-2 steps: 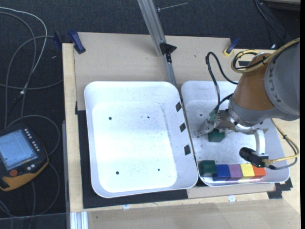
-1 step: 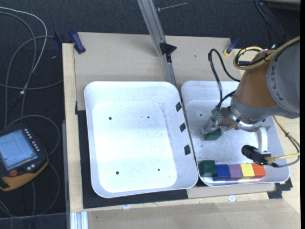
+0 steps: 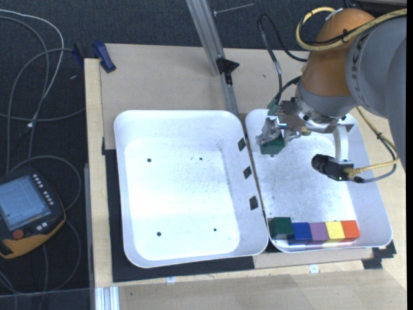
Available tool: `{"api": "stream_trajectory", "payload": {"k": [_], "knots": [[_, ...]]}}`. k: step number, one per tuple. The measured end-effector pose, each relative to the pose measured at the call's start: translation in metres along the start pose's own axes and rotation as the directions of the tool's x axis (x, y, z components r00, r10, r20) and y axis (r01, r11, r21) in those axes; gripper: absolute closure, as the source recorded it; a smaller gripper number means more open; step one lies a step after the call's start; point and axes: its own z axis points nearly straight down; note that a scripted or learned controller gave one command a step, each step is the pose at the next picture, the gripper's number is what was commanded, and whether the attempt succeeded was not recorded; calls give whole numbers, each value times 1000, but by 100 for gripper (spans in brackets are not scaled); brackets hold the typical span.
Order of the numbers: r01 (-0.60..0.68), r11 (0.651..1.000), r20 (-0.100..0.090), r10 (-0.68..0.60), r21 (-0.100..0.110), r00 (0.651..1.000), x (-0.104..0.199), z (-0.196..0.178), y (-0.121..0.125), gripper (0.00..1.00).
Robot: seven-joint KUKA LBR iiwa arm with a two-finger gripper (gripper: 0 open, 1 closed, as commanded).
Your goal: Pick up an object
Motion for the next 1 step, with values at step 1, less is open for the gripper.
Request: {"api": "stream_trajectory", "payload": {"k": [1], "knots": [[-1,1000,-2,1,14,1000,67,5,-17,100]]}}
